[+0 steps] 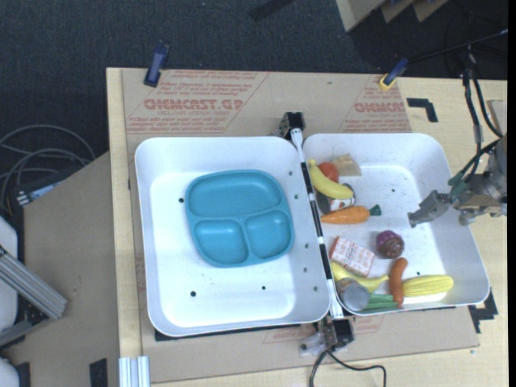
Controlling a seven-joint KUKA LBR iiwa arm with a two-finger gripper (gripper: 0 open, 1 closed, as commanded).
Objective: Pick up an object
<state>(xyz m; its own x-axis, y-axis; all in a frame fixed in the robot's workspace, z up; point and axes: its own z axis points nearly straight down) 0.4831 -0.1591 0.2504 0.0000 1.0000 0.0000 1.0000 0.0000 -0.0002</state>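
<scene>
The bench board (242, 103) reads, seemingly, "CHEMCAST GP" in red.

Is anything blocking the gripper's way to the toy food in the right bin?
Nothing visible. The gripper sits over bare bin floor at the right bin edge; the purple ball and corn cob lie nearest, uncovered.

Toy foods crowd the right bin's (451, 248) left and lower parts: banana (329, 185), carrot (348, 214), purple ball (389, 243), corn (427, 285).
</scene>
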